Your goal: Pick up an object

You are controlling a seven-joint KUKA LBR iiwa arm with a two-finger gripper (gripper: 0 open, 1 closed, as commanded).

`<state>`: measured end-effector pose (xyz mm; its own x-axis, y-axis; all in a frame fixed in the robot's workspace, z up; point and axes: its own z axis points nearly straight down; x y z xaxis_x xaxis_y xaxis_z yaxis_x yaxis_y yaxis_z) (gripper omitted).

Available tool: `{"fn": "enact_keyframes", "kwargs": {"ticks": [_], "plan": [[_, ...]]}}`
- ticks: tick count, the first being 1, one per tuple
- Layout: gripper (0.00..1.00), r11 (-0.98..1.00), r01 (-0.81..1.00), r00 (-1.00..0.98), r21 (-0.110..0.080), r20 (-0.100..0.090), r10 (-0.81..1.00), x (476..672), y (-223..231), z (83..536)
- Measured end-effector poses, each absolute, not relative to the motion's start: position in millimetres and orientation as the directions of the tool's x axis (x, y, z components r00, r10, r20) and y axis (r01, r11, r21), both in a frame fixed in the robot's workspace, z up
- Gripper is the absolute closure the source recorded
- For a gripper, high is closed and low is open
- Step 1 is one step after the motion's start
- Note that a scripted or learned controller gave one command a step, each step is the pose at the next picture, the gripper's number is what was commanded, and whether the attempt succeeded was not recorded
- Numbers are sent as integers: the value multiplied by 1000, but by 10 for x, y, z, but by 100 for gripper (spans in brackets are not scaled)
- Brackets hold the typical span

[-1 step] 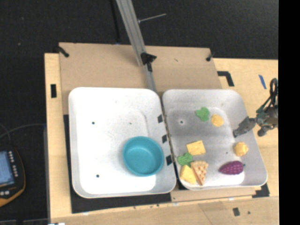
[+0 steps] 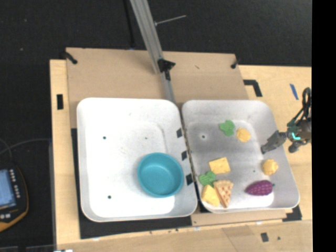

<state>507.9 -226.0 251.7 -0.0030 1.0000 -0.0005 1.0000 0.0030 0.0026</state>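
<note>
A: Where does the pick stand right now?

B: At the approach, I'd judge. The claw point(image 2: 286, 140) sits at the right rim of the right-hand shallow white bin point(image 2: 210, 112), with nothing between its fingers. Whether it is wide or narrow I cannot tell; it is small and dark against the edge.

A: And what is there to take?

B: All the small pieces lie in that right bin: a green leafy plastic toy point(image 2: 227, 127) beside a small yellow round piece point(image 2: 243, 135) near the top, a yellow lumpy piece point(image 2: 270, 166) just below the claw, a purple grape-like cluster point(image 2: 259, 188) near the front right, a yellow cheese-like block point(image 2: 219, 165), and a pizza-like wedge point(image 2: 224, 192) at the front. A teal round bowl point(image 2: 159, 174) sits in the left white bin point(image 2: 105, 119).

A: So the next move?

B: Probably to travel in over the bin, settle above one piece, the yellow lump being nearest, then descend and close on it. The clustered front pieces look harder to isolate.
</note>
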Motion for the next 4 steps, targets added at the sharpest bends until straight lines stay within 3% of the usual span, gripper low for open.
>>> {"fn": "enact_keyframes", "kwargs": {"ticks": [2,3,4], "plan": [[0,-1,1000,1,-4,0,1000,5049,-2203,1481],[0,3,1000,-3,2,4,1000,5068,-2186,1012],[100,-2,1000,2,7,2,1000,5081,-2198,1130]]}}
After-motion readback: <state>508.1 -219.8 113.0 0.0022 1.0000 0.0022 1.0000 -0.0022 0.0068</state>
